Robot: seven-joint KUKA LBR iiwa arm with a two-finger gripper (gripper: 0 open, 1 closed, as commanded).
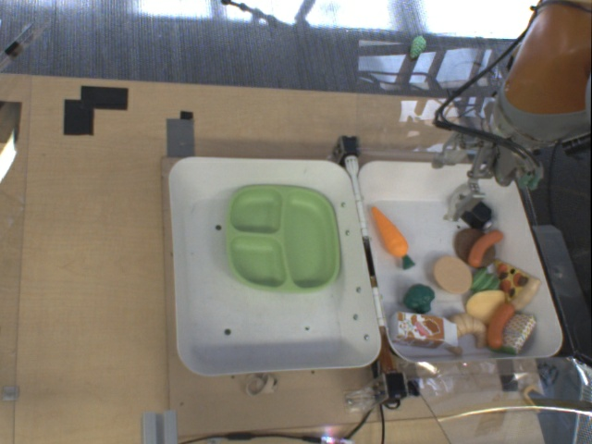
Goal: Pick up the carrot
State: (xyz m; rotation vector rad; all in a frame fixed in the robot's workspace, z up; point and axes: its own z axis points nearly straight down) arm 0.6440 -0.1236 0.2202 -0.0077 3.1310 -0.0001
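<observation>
Carrot (389, 232) location: it lies in the right-hand bin (416, 188) of the 2. It rests on bare white floor to the view-left of the pincer (465, 198) and slightly nearer the camera, near the pincer but clearly apart from it. The orange body sits at a slant, with the green stalk end toward the bin's near rim. Nothing touches it. The closest neighbour is a green vegetable piece (418, 296), which sits farther from the pincer than the carrot does.

Step in hand: I judge this to be step 1, the approach. The carrot is flat on the bin floor and not yet lifted. The pincer hangs over the far part of the same bin. A brown sausage (485, 246) and a tan disc (452, 274) lie on its near side.

Next move, as I judge it:
1. Shift the pincer view-left until it stands over the thick middle of the carrot.
2. Turn the wrist so the closing line crosses the carrot's narrow width.
3. Descend, staying clear of the bin wall beyond the carrot.

Pincer state: I cannot tell whether it is released or clenched, because it is small in the camera view and crossed by cables. I see no item lifted with it, and I cannot confirm contact with anything.
</observation>
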